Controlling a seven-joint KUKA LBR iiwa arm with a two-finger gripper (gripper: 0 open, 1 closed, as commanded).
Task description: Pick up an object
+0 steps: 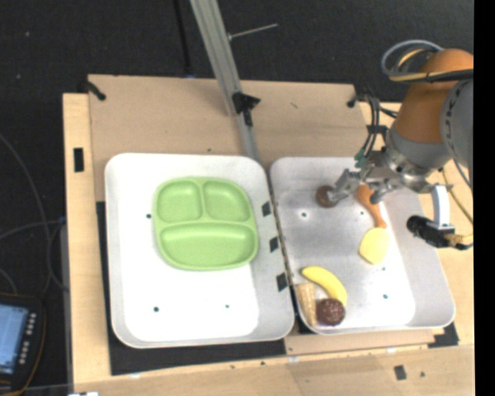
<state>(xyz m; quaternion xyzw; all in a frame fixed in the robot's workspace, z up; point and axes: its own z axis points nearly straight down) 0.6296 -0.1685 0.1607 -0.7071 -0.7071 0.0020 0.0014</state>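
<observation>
Banana (325, 284) and dark ball (330, 311) seen well below pincer (359, 186); pincer spread wide, nothing held. Approach step judged; descent onto orange piece (374, 207) needed.

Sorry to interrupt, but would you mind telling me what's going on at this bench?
The arm's gripper is down in the right bin, near an orange carrot and a small brown ball. A yellow lemon, a banana and other food lie nearby. The left bin holds a green divided plate.
</observation>
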